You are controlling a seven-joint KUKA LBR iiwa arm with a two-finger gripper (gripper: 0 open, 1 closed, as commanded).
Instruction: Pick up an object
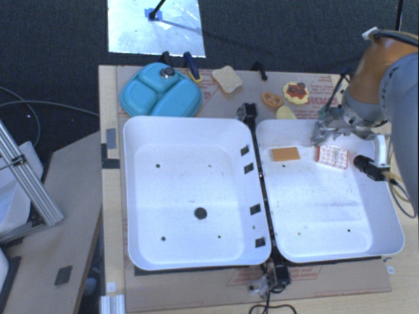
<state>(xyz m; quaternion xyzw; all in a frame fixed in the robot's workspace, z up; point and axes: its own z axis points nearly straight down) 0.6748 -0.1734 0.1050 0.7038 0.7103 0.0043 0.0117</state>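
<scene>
arm: gripper (325, 131) low at right bin's (327, 241) 12 o'clock edge | fingers: cannot tell | targets: orange slice (285, 154) at its 8 o'clock; red-white packet (332, 156) just below | advice: centre over one item, descend straight, avoid bin wall

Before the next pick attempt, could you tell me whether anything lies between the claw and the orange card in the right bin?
Nothing visible does: bare bin floor separates the claw from the orange card.
</scene>
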